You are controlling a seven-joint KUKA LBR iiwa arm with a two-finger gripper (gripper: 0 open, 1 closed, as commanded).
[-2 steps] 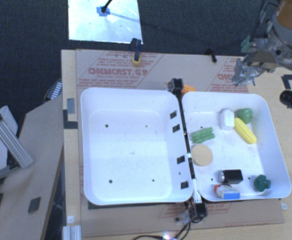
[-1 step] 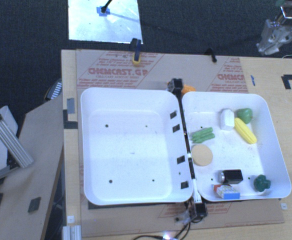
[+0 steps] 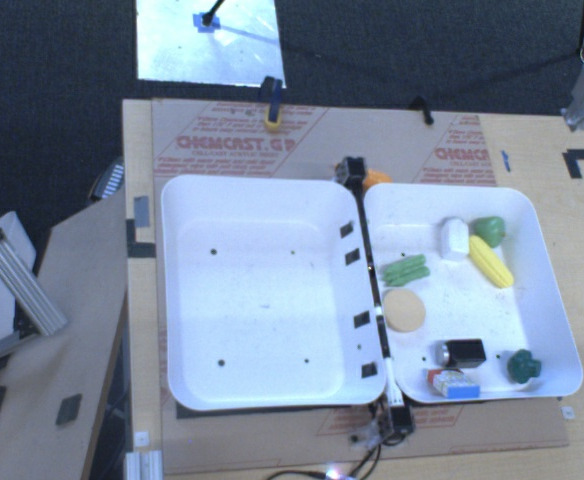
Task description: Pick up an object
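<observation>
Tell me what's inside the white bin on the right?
The right bin holds a yellow corn, green pepper, white piece, green beans, tan disc, black block, small box and dark green toy.

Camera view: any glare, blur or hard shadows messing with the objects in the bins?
Camera view: lighting is even and soft, with no hard shadows in the bins; the white bin walls look bright but not blown out; the shiny metal sheet at the top carries a washed-out reflection; small objects such as the corn cob and the green beans are slightly soft, with fine detail unreadable.
</observation>
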